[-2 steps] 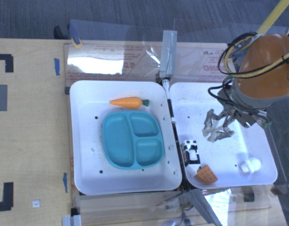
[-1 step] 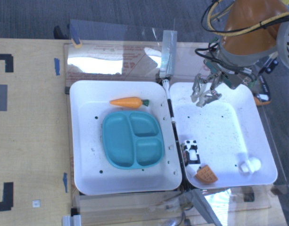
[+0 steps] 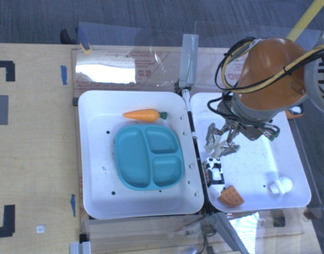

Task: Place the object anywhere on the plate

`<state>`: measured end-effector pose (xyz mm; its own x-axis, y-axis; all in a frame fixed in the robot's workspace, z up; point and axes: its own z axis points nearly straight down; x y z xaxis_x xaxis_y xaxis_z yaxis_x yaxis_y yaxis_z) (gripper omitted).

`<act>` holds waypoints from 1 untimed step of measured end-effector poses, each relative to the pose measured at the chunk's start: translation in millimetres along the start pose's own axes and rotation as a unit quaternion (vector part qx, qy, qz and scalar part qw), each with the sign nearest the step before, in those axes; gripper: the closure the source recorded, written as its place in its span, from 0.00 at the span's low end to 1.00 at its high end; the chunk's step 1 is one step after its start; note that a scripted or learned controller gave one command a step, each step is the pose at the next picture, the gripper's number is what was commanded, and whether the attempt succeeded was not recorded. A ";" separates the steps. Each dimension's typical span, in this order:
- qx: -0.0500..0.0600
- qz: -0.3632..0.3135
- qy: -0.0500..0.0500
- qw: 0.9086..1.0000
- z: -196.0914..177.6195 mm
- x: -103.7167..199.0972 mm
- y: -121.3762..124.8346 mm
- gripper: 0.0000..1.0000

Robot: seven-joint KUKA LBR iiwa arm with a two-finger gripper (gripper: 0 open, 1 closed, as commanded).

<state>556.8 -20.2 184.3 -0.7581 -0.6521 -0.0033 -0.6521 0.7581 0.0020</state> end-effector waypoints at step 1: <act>0.002 0.118 -0.003 0.993 -1.4 -68.7 13.3 1.00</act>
<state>600.2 34.7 186.0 -0.8898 -0.4563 -0.0093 -0.4563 0.8898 -0.0002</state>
